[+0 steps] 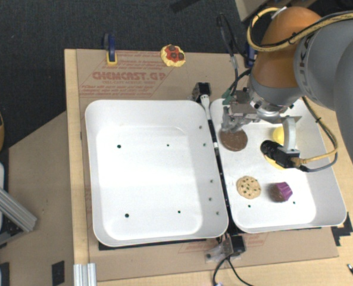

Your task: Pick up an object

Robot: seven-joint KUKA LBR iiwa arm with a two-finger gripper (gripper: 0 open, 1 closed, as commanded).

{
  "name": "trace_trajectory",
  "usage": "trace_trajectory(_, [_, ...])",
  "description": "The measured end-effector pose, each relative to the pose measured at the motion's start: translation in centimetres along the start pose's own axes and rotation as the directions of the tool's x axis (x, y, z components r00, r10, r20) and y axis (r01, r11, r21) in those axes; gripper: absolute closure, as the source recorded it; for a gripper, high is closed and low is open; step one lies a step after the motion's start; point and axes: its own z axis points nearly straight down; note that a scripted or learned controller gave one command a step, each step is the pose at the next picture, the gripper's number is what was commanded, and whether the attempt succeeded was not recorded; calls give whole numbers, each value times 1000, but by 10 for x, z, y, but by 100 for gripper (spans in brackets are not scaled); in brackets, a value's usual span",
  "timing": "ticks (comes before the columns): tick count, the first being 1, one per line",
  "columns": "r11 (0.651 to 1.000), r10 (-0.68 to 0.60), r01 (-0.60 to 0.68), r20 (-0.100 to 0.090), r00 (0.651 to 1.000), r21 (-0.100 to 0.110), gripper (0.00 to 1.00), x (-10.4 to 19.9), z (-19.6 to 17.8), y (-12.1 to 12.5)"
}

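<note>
- We see the claw (232, 126) low in the right bin (319, 216), seemingly touching the brown disc (233, 140).
- We cannot tell its opening.
- The cookie (248, 187) and purple block (282, 190) lie apart.

Even bright overhead light, soft shadows, slightly soft focus.

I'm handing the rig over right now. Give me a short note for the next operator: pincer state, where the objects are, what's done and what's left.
Pincer: low over the right bin, at its far left corner, directly above the brown disc. Whether it is open or shut cannot be told from this view, and no grasp is confirmed.
Objects, all in the right bin: brown disc under the pincer; speckled cookie nearer the front; purple block just right of the cookie; yellow piece partly hidden behind the arm.
Done: arm positioned over the disc.
Left: confirm a grip and lift an object out of the bin.
</note>
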Motion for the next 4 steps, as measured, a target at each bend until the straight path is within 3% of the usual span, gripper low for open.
trace_trajectory(1, [1000, 13, -13, 2, 1000, 20, 100, 11, 6, -92])
trace_trajectory(2, [1000, 4, -4, 4, 1000, -15, 100, 54, -155, 16])
trace_trajectory(3, [1000, 9, -9, 4, 1000, 15, 100, 78, -135, -13])
trace_trajectory(4, [1000, 2, -2, 1, 1000, -1, 100, 158, -215, 8])
